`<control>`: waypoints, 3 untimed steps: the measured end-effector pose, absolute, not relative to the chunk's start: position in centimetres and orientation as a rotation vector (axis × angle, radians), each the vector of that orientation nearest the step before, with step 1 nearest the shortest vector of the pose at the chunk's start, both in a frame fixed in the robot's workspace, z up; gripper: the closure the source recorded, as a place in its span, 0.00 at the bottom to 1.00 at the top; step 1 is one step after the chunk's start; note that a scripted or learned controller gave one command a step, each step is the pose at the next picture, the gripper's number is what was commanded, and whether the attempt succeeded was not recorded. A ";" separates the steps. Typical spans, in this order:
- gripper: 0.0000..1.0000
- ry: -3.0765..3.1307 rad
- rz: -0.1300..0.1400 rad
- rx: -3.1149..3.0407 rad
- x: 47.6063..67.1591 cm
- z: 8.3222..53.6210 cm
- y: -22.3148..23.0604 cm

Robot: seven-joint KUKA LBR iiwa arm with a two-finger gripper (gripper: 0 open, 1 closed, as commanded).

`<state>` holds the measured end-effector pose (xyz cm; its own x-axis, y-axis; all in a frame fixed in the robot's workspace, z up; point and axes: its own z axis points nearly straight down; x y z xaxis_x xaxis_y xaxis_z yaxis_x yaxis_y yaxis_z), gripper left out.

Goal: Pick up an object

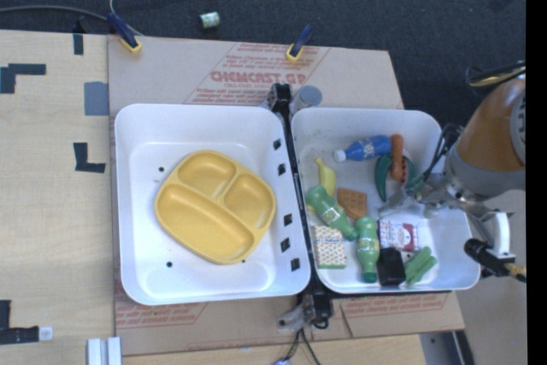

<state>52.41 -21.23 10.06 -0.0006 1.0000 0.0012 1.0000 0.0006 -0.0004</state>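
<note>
Objects crowd the right bin [301, 184]: bottles, red-white packet [398, 233], black block [391, 267]. Pincer [425, 194] sits at the bin's 3 o'clock; you cannot tell its state. Tight packing risks a glancing grasp.

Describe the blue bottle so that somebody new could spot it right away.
Look in the right bin, the one crowded with small things. Near its far wall lies a blue bottle with a white cap, beside an orange carrot. It is the sole blue thing there.
</note>
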 end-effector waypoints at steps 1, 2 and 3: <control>0.00 -2.222 -0.008 -2.214 52.6 8.7 -22.0; 1.00 -2.228 -0.005 -2.222 52.6 9.7 -22.2; 1.00 -2.225 -0.001 -2.220 55.2 18.0 -18.8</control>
